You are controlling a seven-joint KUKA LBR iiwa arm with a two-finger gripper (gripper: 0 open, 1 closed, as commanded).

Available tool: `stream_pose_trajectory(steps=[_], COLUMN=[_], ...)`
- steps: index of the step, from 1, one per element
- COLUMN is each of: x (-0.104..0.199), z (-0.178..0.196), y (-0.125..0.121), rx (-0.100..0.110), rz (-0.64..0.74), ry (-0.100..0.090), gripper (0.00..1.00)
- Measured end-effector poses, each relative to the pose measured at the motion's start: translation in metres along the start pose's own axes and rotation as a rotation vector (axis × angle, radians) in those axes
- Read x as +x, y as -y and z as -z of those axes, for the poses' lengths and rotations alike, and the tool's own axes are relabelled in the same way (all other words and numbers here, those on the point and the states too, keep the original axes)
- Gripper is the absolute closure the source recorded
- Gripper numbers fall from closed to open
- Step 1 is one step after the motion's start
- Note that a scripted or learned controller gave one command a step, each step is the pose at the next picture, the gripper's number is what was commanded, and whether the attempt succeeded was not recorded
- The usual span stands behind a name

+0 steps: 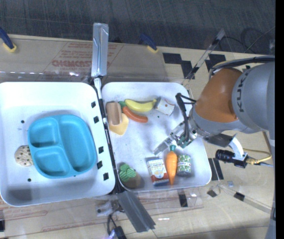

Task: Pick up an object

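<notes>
Carrot point(171, 166) in right white bin point(146, 91), wooden bench point(191, 54)

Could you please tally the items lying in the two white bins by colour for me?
Yellow: 2, banana and cheese wedge
Orange or red: 2, carrot and hot dog
Blue: 1, divided plate
Green: 1, knobbly toy
Tan: 2, bread and cookie
Printed packs: 2, box and can
White: 1, small piece
Total: 11

One fixed camera — high above the bench point(241, 193) — looks down aslant on both bins point(2, 133).
</notes>
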State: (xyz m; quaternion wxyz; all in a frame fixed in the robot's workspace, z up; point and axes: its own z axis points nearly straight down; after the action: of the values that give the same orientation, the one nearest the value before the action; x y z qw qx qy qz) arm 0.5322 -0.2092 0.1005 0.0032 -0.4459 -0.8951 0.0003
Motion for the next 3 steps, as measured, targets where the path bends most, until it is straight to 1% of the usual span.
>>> stream_pose_trajectory(steps=[1,2,3], x=[-0.036,0.029,0.029], z=[-0.008,0.016,0.025], y=[-0.047,0.028,0.027], rx=[-0.005,-0.003,-0.004], rz=[-0.326,-0.300,-0.294], ry=[0.006,0.004,0.004], gripper=[0.00,0.00,1.00])
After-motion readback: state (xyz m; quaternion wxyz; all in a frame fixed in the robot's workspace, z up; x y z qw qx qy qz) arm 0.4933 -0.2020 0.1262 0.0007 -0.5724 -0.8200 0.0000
